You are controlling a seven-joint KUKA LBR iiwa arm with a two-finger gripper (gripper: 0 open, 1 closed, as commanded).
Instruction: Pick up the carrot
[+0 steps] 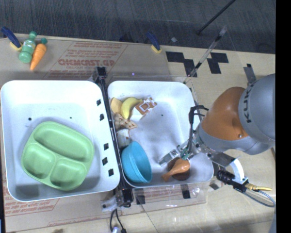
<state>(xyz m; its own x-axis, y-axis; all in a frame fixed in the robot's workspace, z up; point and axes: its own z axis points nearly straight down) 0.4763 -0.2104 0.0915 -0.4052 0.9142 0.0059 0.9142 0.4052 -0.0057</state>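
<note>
Grey arm bent low, hand point(177, 155) touching carrot point(179, 167), right bin point(172, 93)

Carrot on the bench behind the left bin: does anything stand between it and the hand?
Yes. The hand is low in the right bin, while the carrot lies outside both bins. The bin walls and a banana lie between them, and a green bottle lies right beside the carrot.

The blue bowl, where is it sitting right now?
The blue bowl lies tipped in the right bin, at its front left corner against the divider, with the banana behind it.
</note>
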